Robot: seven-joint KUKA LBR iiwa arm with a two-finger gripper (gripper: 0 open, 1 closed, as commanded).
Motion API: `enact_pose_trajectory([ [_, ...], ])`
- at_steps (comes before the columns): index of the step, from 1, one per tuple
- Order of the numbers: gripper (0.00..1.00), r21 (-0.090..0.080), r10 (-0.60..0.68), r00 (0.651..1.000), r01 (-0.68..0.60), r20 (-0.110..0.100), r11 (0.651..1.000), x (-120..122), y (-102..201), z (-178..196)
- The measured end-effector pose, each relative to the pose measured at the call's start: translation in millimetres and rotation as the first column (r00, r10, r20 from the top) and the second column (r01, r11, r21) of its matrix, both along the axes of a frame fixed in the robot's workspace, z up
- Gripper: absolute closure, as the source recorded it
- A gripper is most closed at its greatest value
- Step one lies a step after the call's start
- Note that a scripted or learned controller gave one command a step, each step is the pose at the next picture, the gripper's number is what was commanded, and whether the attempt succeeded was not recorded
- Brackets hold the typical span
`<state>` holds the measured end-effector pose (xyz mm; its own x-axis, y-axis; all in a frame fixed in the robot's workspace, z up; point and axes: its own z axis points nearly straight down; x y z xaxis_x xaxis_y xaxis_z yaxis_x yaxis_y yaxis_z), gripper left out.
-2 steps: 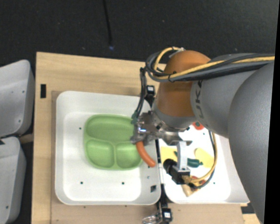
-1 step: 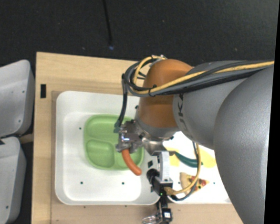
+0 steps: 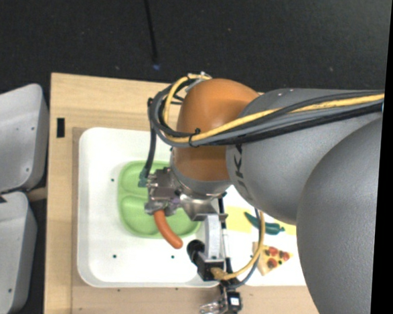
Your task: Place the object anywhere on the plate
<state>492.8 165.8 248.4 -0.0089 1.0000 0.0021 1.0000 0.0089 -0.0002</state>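
I see bare white bin (image 3: 103, 247) floor left of and below the claw (image 3: 161, 207). Whether the claw is parted or clamped, I cannot tell. The orange sausage-shaped object (image 3: 167, 229) lies just beneath it, overlapping the light green plate (image 3: 131, 202) edge.

1. Bright and even over the white bin (image 3: 99, 200); dim to near black beyond the bench (image 3: 114, 90).
2. Soft glare on the orange band (image 3: 209, 120); faint shadow under the arm (image 3: 316, 175).
3. Slightly soft and grainy throughout.
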Motion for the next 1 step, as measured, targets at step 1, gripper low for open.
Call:
enact_pose_trajectory([
  [1, 0.0, -0.002, -0.005, 1.0, 0.005, -0.002, 1.0, 0.5, -2.9, -1.4],
])
